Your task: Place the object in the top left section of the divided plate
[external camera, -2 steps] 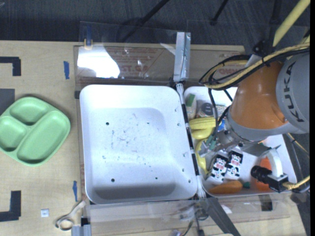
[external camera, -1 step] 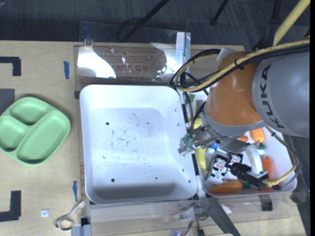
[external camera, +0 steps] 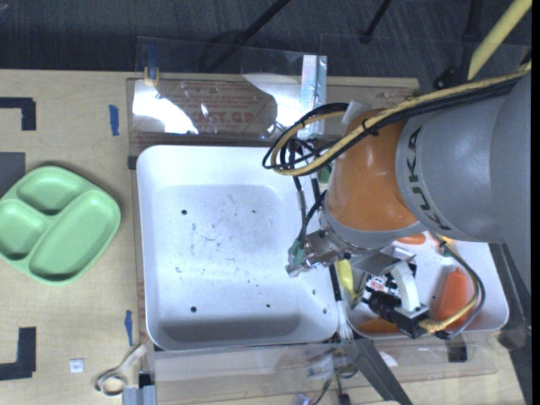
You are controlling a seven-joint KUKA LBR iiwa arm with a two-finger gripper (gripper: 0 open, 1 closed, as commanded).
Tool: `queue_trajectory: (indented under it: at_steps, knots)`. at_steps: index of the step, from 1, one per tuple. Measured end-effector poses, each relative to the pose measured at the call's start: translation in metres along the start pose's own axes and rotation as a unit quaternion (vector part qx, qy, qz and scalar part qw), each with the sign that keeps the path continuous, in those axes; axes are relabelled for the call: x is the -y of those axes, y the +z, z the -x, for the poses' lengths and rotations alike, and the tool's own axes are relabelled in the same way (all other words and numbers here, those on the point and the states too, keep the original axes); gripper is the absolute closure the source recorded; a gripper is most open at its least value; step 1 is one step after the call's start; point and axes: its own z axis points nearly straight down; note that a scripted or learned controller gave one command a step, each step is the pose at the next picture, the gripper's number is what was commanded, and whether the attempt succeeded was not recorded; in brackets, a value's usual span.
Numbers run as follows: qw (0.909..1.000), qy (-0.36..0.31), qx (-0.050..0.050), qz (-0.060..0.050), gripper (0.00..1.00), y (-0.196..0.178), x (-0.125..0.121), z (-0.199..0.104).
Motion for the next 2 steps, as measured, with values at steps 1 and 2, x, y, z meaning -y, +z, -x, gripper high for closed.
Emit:
queue_trajectory:
  at_steps: [1, 2]
  knots:
    - [1.0, 0.0, 0.0, 0.0, 0.0, 0.0, 0.0, 0.0]
    - [0.9927, -0.121, 0.0, 0.002, 0.0, 0.092, -0.017, -0.044]
